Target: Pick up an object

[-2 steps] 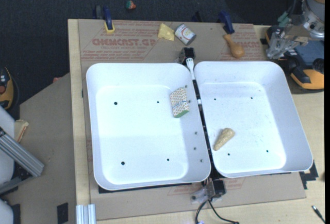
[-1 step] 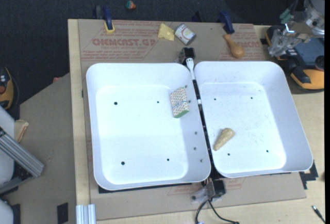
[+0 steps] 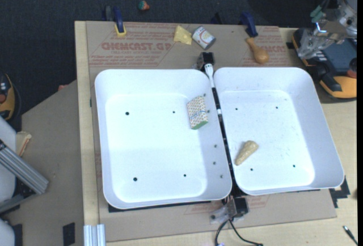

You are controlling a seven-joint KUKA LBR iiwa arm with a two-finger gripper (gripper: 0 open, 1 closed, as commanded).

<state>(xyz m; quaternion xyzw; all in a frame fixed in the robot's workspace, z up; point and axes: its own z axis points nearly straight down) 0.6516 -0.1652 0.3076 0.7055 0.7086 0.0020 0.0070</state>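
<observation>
Gripper (image 3: 311,46) hung past the right bin's (image 3: 317,97) far right corner, fingers unreadable, probably parked clear so the cone (image 3: 246,152) stayed reachable.

Tan cone (image 3: 246,152) – right bin; speckled block (image 3: 197,111) – left.

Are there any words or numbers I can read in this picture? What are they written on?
"CHEMCAST G P", in faded red letters on the brown board behind the left bin; the last letters are unsure.
More red letters on the same board behind the right bin: too blurred to read.
The patterned packet in the left bin: its print is too small to read.
</observation>
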